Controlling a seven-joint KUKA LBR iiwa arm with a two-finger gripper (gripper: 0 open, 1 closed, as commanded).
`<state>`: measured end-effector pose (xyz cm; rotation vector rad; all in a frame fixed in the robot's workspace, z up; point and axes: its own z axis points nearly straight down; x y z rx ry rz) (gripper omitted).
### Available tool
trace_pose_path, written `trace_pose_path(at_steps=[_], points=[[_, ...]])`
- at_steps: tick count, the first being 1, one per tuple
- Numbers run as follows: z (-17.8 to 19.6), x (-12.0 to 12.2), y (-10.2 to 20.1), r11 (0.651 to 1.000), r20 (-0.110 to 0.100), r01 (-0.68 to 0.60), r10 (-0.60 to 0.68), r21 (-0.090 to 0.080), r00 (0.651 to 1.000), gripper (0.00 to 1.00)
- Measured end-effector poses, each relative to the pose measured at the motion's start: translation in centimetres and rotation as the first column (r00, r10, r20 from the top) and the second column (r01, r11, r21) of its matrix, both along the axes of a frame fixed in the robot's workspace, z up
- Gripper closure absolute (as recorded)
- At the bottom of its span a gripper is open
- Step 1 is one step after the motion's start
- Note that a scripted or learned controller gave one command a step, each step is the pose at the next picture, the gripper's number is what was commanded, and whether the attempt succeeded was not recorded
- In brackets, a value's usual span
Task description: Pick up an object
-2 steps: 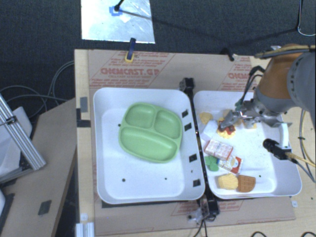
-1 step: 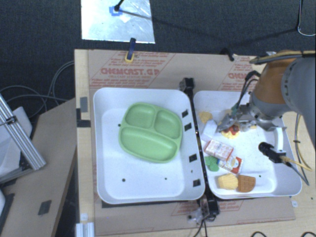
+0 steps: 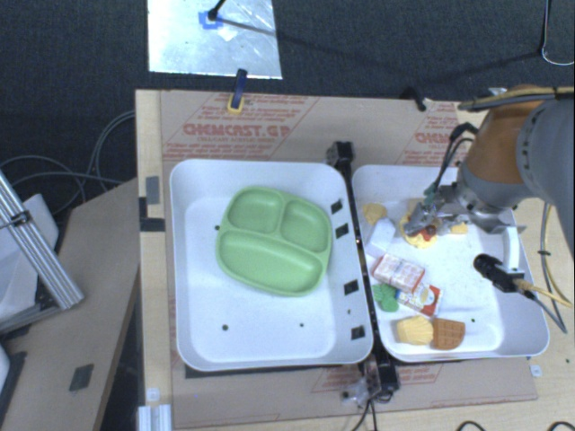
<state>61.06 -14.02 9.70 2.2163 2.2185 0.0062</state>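
Observation:
My gripper is low in the right bin, near its back middle. Right under it lies a small cluster of yellow and red toy pieces, with another yellow piece just to its right. The gripper hides whatever contact there may be with them. Toward the front lie a red and white box, a red packet, a green piece, a yellow piece and a brown piece.
The left bin holds a green divided plate. A pale yellow piece and a white piece lie by the right bin's left wall. The grey arm with its orange band comes in from the right.

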Motion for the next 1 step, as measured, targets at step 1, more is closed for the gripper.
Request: trace_pose_path(at_steps=[1], points=[[4.71,-0.65,0.28,1.0,-0.003,-0.001,0.001,0.001,1.0,1.0]])
